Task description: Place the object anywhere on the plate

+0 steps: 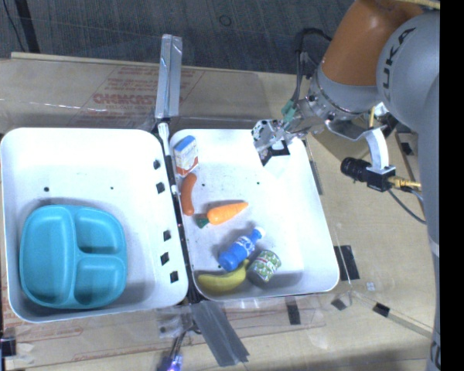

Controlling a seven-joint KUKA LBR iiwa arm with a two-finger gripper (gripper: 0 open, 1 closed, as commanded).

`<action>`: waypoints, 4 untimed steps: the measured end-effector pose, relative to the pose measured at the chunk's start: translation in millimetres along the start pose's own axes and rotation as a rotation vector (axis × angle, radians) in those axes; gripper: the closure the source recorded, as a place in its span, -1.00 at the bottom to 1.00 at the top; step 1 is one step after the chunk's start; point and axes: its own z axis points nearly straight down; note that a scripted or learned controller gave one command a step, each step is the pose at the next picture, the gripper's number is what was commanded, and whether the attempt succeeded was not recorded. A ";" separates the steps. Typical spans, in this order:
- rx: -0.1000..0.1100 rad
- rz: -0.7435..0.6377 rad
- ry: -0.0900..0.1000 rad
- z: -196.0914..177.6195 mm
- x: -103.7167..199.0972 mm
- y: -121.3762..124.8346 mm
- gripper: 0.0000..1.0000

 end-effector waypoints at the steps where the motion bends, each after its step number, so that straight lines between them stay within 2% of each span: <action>1: 0.003 0.018 0.001 67.7 112.7 11.5 1.00; 2: 0.004 -0.034 0.001 79.3 192.1 -71.2 1.00; 3: 0.000 0.016 0.000 59.0 284.9 -71.5 1.00; 4: 0.003 -0.039 -0.001 90.6 320.5 -33.7 1.00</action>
